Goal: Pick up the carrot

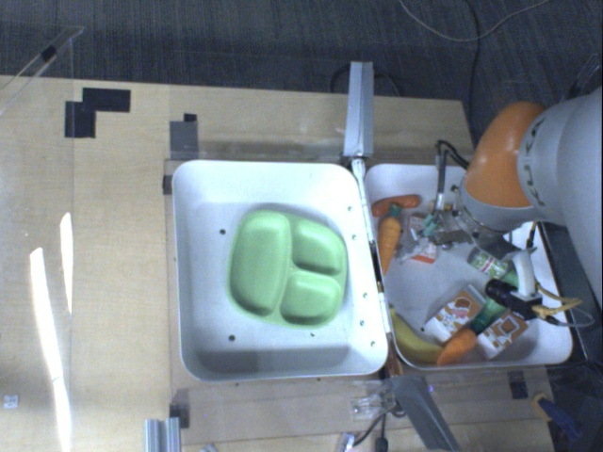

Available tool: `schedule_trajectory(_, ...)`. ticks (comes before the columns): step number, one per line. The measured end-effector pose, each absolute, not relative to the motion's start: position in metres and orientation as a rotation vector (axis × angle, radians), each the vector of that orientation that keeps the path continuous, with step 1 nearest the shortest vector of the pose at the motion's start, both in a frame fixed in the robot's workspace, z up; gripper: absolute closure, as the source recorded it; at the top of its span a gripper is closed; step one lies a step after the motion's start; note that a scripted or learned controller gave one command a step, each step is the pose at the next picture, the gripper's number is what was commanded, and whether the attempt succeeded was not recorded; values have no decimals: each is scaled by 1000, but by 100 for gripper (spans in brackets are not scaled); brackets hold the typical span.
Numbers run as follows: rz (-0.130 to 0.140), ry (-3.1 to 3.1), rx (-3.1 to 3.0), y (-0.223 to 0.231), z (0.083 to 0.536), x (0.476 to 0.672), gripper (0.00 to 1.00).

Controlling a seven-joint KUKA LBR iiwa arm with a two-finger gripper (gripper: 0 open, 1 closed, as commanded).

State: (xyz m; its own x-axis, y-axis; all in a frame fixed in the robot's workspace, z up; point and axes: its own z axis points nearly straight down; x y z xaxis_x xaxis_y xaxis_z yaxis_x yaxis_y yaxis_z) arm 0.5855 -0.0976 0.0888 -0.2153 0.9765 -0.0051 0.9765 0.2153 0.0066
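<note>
From the overhead camera I see the arm (542, 163) reaching in from the right over the right bin (556, 351). Its gripper (435, 226) sits low in that bin's upper part, amid small clutter I can't sort out. Whether it is open, closed or gripping anything, I cannot tell.

The carrot (387, 242) lies along the right bin's left wall, just left of the gripper; contact is unclear. Another orange piece (458, 347) rests near the front wall beside a banana (415, 339) and small cartons (457, 313).

The left bin (198, 337) holds a green divided tray (287, 266).
</note>
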Motion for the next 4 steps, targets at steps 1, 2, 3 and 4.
schedule_trajectory(1, 5, 2328, 2099, -126, 87, 646, 0)
schedule_trajectory(2, -10, 2202, 2241, -91, 86, 668, 0)
schedule_trajectory(3, -8, 2217, 2230, -87, 97, 669, 100)
schedule_trajectory(4, 6, 2455, 1954, -38, 186, 592, 100)
